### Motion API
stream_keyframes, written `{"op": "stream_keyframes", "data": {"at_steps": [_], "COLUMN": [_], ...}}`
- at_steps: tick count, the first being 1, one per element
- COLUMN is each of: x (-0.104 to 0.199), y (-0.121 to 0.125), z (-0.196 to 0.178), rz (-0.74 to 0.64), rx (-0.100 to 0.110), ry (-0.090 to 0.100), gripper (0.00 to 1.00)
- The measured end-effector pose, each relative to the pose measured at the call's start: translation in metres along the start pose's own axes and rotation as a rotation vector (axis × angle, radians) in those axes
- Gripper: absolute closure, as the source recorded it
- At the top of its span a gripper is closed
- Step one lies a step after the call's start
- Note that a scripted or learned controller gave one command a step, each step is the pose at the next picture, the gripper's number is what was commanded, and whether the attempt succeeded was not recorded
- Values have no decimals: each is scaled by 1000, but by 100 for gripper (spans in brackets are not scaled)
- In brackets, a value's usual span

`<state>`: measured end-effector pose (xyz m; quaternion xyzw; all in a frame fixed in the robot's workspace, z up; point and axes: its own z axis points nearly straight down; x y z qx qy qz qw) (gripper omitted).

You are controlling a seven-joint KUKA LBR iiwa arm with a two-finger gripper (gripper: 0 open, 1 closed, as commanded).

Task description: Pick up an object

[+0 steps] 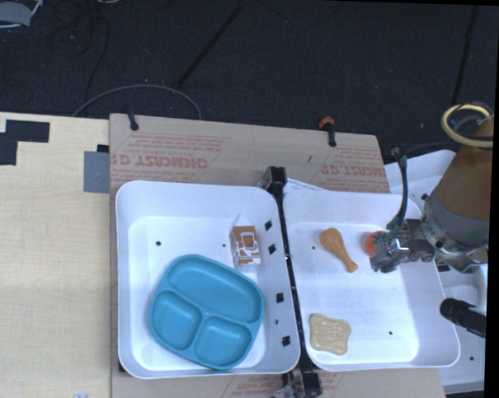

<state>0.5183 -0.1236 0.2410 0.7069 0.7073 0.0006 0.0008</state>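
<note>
The divider (281, 261) between the two white bins serves as the landmark; the left bin (141, 230) lies to its left and the right bin (425, 325) to its right; both rest on a cardboard sheet (235, 156); in the left bin a blue tray (205, 312) with three compartments lies flat, just left of the divider's lower half; a small orange-and-white carton (246, 246) stands above the tray, close to the divider's left side; in the right bin a tan drumstick (339, 248) lies at a slant, a little right of the divider's middle; a pale yellow flat piece (329, 334) lies near the front wall, just right of the divider's lower end; a small red object (371, 239) sits further right of the drumstick, touching or just beside the gripper (385, 254); the gripper is low over the right bin, well right of the divider, at the end of the grey arm (459, 216) with its orange band; whether its fingers are apart, together or clamped on the red object I cannot tell, as the metal parts blur together there
</note>
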Motion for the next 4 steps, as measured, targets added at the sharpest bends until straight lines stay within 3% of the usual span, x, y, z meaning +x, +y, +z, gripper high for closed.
{"op": "stream_keyframes", "data": {"at_steps": [2, 4], "x": [103, 196], "y": [20, 28], "z": [24, 12], "rz": [-3, -4], "rx": [8, 6], "ry": [2, 2], "gripper": [100, 100]}}
